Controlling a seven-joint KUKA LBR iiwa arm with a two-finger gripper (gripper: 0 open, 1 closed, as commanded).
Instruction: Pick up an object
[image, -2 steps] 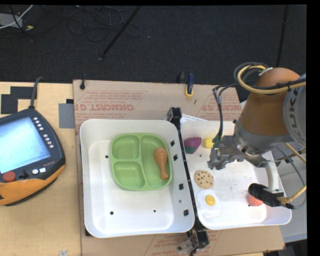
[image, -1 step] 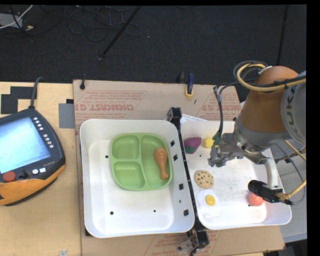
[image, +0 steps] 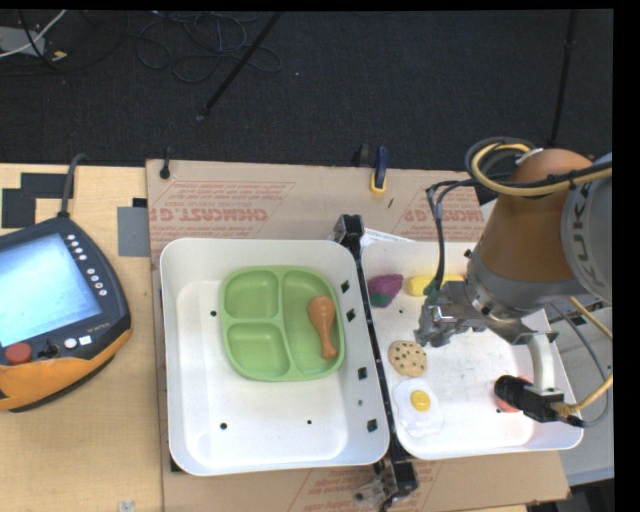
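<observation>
My gripper (image: 432, 330) hangs low over the right bin (image: 470, 440), just right of and above a chocolate-chip cookie (image: 406, 356). A purple toy (image: 384, 288) lies up and to the left of the gripper, and a yellow piece (image: 424, 285) sits partly hidden behind the wrist. A fried egg (image: 418, 402) lies near the bin's front left. At the front right lies a red object (image: 512, 392). Nothing shows between the fingers.
The left bin (image: 190, 400) holds a green divided tray (image: 248, 350) with a chicken drumstick (image: 324, 322) in its right compartment. A teach pendant (image: 50, 300) rests on the bench at far left. A black divider (image: 362, 330) separates the bins.
</observation>
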